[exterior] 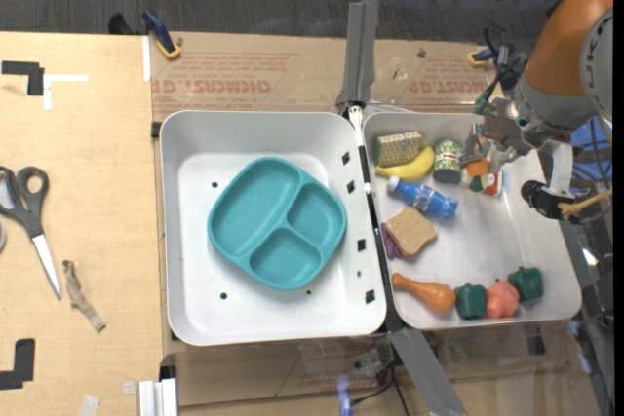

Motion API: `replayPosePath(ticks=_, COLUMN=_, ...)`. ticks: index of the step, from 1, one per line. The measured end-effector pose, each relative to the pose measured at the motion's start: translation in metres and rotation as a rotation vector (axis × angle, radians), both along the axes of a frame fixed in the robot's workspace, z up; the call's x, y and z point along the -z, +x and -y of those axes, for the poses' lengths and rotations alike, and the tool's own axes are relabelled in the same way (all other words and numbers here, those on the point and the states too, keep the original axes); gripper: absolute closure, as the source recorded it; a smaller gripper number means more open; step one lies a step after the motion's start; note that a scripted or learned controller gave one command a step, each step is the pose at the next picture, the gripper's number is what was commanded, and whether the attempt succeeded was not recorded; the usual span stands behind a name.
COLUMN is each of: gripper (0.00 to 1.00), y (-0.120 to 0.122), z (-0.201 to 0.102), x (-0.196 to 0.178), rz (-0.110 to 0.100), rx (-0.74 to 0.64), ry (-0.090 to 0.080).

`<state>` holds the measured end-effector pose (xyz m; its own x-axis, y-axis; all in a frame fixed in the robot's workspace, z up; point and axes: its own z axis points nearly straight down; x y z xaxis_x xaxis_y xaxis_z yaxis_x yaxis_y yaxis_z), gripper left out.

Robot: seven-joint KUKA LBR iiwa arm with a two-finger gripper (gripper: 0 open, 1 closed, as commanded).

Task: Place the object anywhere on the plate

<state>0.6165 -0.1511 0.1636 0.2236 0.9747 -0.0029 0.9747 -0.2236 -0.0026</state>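
**Plate is bare, the arm is low over the toys in the right bin**

The 2 white bins lie side by side. The left bin [185, 307] holds 1 thing, the teal plate [278, 222] with 3 compartments, and no object lies in any of them. So, as I judge it, the placing is not done, and the carrying across to the left bin is left to do.

The right bin [546, 248] holds all the toys. The arm [575, 34] reaches down into its far right part. The gripper [485, 161] is low there, just beside a small orange and white toy [485, 178] and near a small green can [448, 159]. It is too small and too dark here to tell how the gripper stands, or whether it touches or holds the orange toy.

The other toys are apart from the gripper: a banana [414, 165], a blue bottle [426, 199], a slice of bread [410, 231], a small box [399, 148]. Along the near wall lie an orange drumstick [426, 291], a green pepper [471, 301], a pink toy [501, 299] and a dark green toy [526, 283].

Which toy is the object to move, I cannot say for sure; the orange one is the nearest candidate.
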Motion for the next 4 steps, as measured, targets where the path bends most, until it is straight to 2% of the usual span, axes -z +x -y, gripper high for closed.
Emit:
replayPosePath(ticks=1, gripper=1.00, y=-0.016, z=-0.056, x=0.049, rz=0.003, rx=-0.136, ry=0.002)
replayPosePath(ticks=2, gripper=1.00, y=0.001, z=-0.127, x=-0.028, rz=0.002, rx=-0.258, ry=0.002)
replayPosePath(ticks=3, gripper=1.00, y=-0.022, z=-0.226, x=-0.027, rz=-0.002, rx=-0.214, ry=0.002)
replayPosePath(ticks=4, gripper=0.00, y=-0.022, z=-0.225, x=-0.027, rz=-0.001, rx=-0.212, ry=0.001)
